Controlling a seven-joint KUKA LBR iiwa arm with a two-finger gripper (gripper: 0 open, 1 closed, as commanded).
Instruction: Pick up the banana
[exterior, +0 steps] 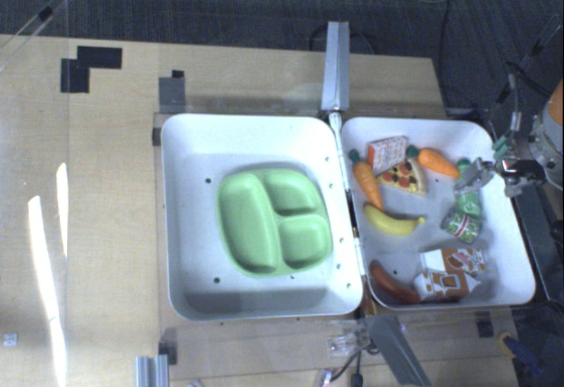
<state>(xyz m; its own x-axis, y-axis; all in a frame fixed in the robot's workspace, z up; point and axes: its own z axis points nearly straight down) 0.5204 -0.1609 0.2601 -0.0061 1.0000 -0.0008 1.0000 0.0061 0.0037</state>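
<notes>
The yellow banana [394, 221] lies on its side in the right bin [520, 288], near that bin's left-centre. It rests free, with an orange carrot [368, 184] just above its left end. My gripper [490, 174] hovers over the right bin's upper right part, well to the right of the banana and slightly above it in the view. It stands just over a green can [462, 223]. Nothing shows in its grasp.
The right bin also holds a second carrot [438, 163], a pizza slice [404, 178], a small red carton [388, 152], a brown-and-white carton [451, 272] and a sausage [394, 285]. The left bin [189, 200] holds a green divided tray [273, 219].
</notes>
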